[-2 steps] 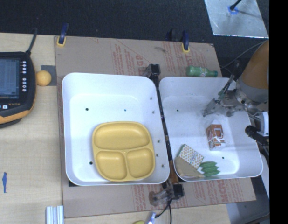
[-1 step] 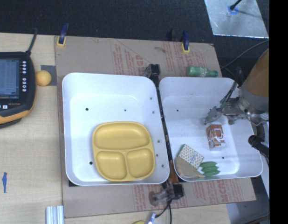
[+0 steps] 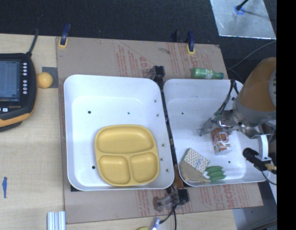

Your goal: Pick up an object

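Observation:
My gripper (image 3: 214,125) hangs low over the middle of the right bin (image 3: 186,92), reaching in from the right under the grey arm with its orange band (image 3: 259,87). Just below and to the right of it lies a small brown and white carton (image 3: 222,142), close to the gripper's tip; I cannot tell whether they touch. Nearer the front of the bin lie a patterned packet (image 3: 196,160), a green object (image 3: 215,172) and a flat tan piece (image 3: 191,175). Nothing shows as held.
The left bin (image 3: 90,95) holds a yellow divided plate (image 3: 127,154). A green bottle (image 3: 207,73) lies on the cardboard behind the right bin. A control pendant (image 3: 11,92) and a yellow ball (image 3: 44,79) sit at the far left.

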Robot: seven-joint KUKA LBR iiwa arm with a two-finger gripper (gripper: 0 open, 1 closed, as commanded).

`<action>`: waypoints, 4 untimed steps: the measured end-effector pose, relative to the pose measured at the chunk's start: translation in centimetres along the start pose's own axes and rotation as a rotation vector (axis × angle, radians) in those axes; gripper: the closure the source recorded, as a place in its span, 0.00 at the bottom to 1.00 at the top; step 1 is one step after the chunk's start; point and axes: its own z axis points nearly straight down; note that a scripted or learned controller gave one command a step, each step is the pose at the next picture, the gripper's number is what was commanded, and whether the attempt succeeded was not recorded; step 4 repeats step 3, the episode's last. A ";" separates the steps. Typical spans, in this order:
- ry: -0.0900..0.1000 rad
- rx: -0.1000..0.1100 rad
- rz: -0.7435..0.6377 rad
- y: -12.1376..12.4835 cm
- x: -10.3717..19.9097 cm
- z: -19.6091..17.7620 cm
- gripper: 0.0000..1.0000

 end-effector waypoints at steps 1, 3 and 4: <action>-0.002 0.001 -0.003 0.0 -0.1 -1.0 1.00; 0.003 0.000 0.002 2.5 11.8 -10.0 1.00; 0.003 0.000 0.002 2.5 11.8 -10.0 1.00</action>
